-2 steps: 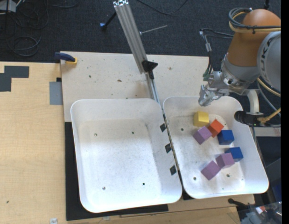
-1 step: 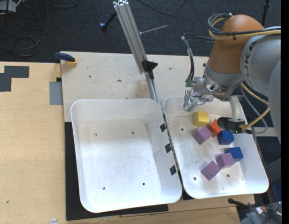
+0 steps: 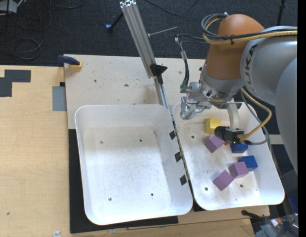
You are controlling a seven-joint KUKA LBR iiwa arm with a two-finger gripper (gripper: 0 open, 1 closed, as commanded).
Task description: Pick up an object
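My gripper (image 3: 188, 110) hangs over the back left part of the right bin (image 3: 202, 194), near the divider, and nothing shows between its fingers. To its right lies a yellow block (image 3: 211, 125). A purple block (image 3: 214, 143) sits just below that one, beside a blue block (image 3: 239, 147) that the cables partly hide. Toward the bin's front, another blue block (image 3: 249, 162) touches a purple block (image 3: 238, 169), and a third purple block (image 3: 223, 179) lies below them.
The left bin (image 3: 93, 117) is beside the right one across a shared rim with black clips (image 3: 178, 156). A slanted aluminium bar (image 3: 143, 43) rises behind the bins. The grey arm with its orange band (image 3: 237, 28) covers the right bin's back right corner.
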